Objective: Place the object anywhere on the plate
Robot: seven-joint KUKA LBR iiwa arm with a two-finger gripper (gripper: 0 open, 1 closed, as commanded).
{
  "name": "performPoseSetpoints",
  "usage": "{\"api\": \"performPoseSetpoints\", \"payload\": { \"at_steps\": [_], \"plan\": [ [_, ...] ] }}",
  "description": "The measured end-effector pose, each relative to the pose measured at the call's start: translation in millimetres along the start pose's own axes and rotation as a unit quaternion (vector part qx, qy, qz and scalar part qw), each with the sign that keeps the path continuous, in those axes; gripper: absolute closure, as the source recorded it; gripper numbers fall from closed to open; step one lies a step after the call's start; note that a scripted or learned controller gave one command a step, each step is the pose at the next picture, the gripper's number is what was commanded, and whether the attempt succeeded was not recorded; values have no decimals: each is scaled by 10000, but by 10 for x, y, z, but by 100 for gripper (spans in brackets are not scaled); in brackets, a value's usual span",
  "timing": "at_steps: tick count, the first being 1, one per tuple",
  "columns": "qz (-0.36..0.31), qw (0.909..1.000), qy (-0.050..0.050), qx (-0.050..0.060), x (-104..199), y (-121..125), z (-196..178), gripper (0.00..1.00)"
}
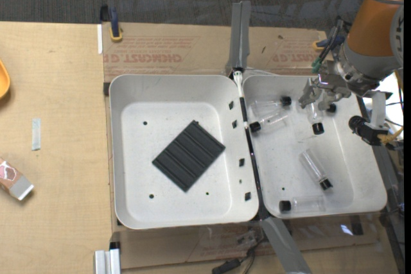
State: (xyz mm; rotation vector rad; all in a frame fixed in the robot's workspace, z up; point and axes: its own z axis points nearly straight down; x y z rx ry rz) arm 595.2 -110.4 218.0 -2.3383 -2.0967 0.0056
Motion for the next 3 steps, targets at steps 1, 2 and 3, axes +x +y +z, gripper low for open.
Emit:
{"api": "performPoseSetpoints", "payload": {
  "at_steps": [1, 2, 3],
  "plan": [
    [38, 10000, 5, 4, 583, -8, 15, 100],
    [-1262, 9920, 3, 5, 1381, -197, 276, 100],
    [-2000, 9798, -2, -4, 2470, -246, 572, 100]
  ]
}}
